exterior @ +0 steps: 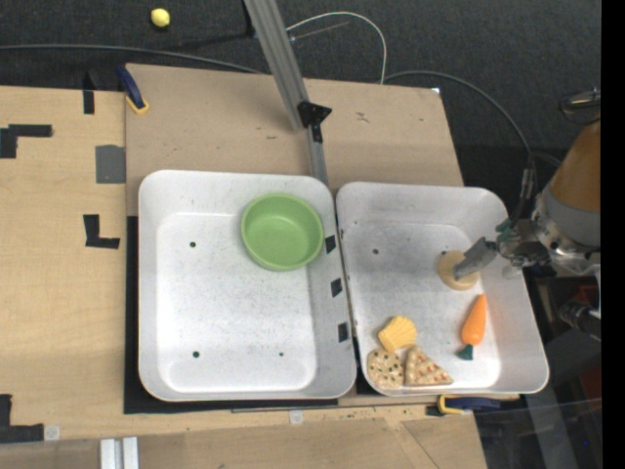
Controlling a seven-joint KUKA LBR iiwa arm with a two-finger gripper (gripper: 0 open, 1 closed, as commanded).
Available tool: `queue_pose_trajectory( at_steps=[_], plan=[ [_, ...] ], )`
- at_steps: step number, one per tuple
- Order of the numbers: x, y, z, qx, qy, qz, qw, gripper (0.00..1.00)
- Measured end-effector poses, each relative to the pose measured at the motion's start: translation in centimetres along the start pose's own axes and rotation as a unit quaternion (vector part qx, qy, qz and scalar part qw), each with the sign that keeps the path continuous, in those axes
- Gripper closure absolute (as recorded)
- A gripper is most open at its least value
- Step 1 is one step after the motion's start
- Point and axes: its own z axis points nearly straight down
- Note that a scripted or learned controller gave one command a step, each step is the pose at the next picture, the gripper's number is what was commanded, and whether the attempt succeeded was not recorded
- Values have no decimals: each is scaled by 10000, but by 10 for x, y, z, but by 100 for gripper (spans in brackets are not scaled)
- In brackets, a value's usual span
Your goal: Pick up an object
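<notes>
Near the right edge of the right bin, our gripper sits over a small tan disc, the jaws' state impossible for us to tell, and we judge the disc light, stiff and best pinched across its rim, with a carrot just beside.

I can read nothing here: no word, label, brand, number or sign stands on anything before me. The black tape marks on the bench are plain strips and corner shapes, not letters. The small dark spots on the floor of the left bin and the dark clips on the divide beside the right bin bear no writing I can make out.
</notes>
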Motion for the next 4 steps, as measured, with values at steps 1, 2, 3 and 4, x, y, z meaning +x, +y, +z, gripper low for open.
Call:
queue_pose_trajectory(
  at_steps=[1,2,3,4],
  plan=[
    [0,0,0,-1,0,3,10000,0],
    [4,1,44,21,2,4,10000,0],
    [5,-1,98,27,5,6,10000,0],
    [5,1,85,10,1,1,10000,100]
  ],
)
